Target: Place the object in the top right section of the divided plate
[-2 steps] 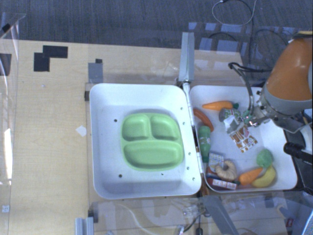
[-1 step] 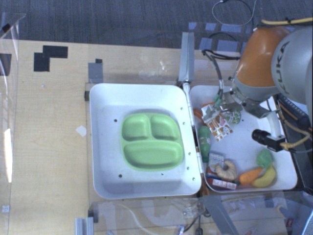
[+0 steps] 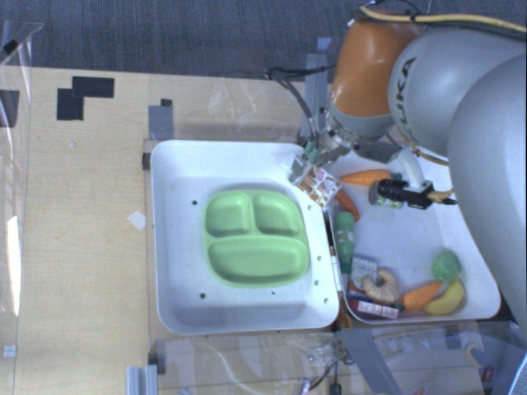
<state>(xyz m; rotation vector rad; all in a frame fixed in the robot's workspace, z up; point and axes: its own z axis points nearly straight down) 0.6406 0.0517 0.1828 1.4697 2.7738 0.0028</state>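
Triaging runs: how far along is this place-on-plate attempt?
Done: the gripper sits at the bins' shared edge with a small printed packet right below it; whether it is gripped is unclear. Left: the green divided plate holds nothing in its top right section.

The pale wooden table [image 3: 82,245] carries two shallow white bins set side by side and touching, the left bin [image 3: 177,303] toward the centre and the right bin [image 3: 478,299] at about four o'clock. Black tape patches [image 3: 82,95] lie on the wood at ten o'clock, and a small grey tape strip [image 3: 161,120] sits just above the left bin's far corner.
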